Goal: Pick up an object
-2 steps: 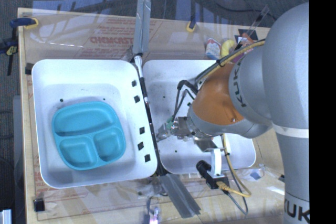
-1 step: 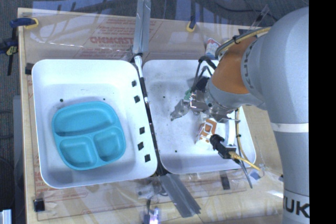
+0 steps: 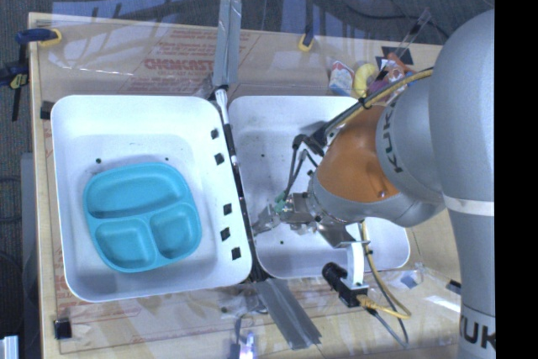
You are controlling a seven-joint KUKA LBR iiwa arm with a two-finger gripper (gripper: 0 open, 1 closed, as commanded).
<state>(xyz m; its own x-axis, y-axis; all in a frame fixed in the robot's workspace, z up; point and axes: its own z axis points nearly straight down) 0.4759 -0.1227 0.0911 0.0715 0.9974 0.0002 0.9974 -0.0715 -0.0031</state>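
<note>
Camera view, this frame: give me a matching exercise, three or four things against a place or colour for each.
Things:
1. divided plate
2. arm's wrist band
3. gripper
4. small packets

Descriptions:
A. on the bench beyond the right bin's far edge
B. orange
C. down inside the right bin
D. light blue, lying in the left bin

Pairs: 1-D, 2-B, 3-C, 4-A

A turquoise three-compartment plate (image 3: 141, 216) lies in the white left bin (image 3: 71, 130). The right bin (image 3: 261, 118) is white too. The arm (image 3: 454, 122) is grey with an orange band (image 3: 357, 164). The bench (image 3: 126, 55) is pale wood with red lettering.
</note>
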